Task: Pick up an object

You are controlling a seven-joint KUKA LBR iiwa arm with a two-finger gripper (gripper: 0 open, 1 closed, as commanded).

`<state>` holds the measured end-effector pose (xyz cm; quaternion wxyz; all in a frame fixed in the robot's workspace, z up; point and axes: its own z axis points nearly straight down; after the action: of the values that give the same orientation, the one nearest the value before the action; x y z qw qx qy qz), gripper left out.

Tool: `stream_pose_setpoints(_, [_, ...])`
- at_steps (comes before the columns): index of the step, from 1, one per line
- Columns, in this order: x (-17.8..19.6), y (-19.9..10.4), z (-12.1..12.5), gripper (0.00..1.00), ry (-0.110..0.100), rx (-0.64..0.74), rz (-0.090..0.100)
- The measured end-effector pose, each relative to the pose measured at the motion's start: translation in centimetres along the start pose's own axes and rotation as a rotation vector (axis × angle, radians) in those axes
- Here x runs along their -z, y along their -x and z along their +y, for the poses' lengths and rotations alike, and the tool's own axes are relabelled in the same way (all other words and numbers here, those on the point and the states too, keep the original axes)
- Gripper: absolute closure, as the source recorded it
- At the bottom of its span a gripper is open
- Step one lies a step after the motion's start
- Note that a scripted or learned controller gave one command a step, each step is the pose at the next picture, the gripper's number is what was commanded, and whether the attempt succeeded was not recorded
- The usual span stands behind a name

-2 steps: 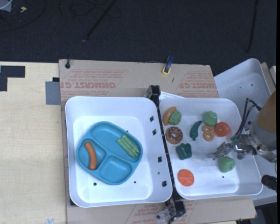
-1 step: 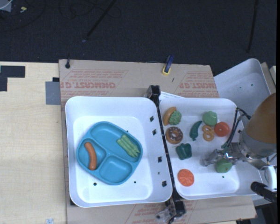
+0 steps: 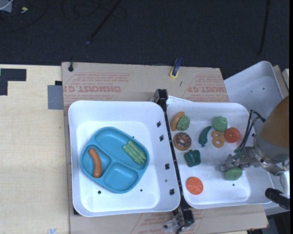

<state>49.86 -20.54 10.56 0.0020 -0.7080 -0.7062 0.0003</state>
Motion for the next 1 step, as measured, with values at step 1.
stream_pose_setpoints(1, [6.06, 0.44, 0.45, 1.0, 0.005, 0.003, -0.003])
